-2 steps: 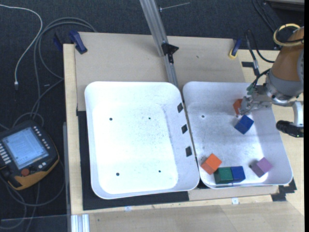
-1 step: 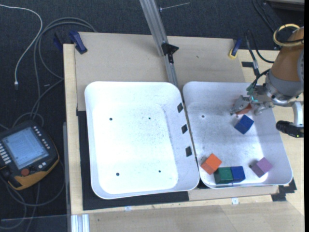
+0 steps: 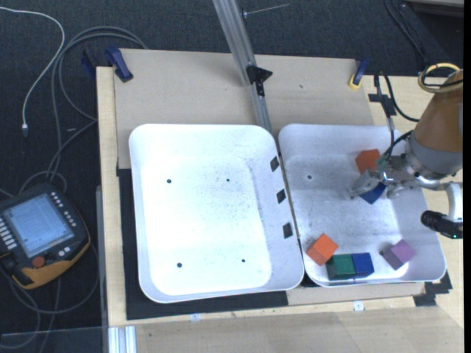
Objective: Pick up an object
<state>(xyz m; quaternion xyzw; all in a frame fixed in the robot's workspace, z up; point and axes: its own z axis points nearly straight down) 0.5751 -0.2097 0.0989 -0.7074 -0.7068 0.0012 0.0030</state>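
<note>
Left of the right bin (image 3: pixel 309 142) lie a teach pendant (image 3: pixel 40 234) off the worktop (image 3: pixel 191 87) and then the other white bin (image 3: pixel 151 197). Along that right bin's near wall sit an orange block (image 3: pixel 321 248), a green block (image 3: pixel 341 266), a blue block (image 3: pixel 362 264) and a purple block (image 3: pixel 399 254). Farther back in it the hand (image 3: pixel 372 186) hangs low by another orange block (image 3: pixel 367 160), a blue piece (image 3: pixel 373 194) at its tip; I cannot tell its opening or whether it grips that piece.
</note>
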